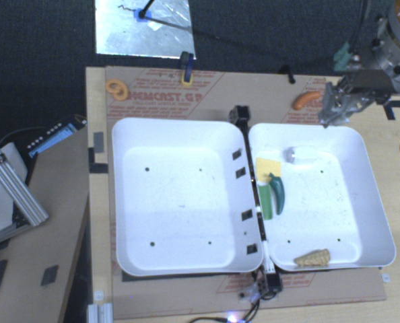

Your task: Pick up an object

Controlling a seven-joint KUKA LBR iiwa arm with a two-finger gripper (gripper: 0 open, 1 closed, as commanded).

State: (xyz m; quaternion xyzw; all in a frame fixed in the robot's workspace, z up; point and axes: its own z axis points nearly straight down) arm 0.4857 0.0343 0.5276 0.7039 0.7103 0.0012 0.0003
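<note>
The right bin (361,180) holds a pepper (278,192) beside a block (267,167) near its left wall. A cone (312,258) lies at its front.

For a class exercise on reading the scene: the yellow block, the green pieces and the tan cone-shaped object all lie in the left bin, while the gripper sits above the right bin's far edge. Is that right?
Not quite. The camera view shows the yellow block, green pieces and tan cone-shaped object in the right bin, not the left bin. The gripper does sit above the right bin's far edge.

Glossy plastic bins (180,130) on seemingly cardboard sheet (254,86).
</note>
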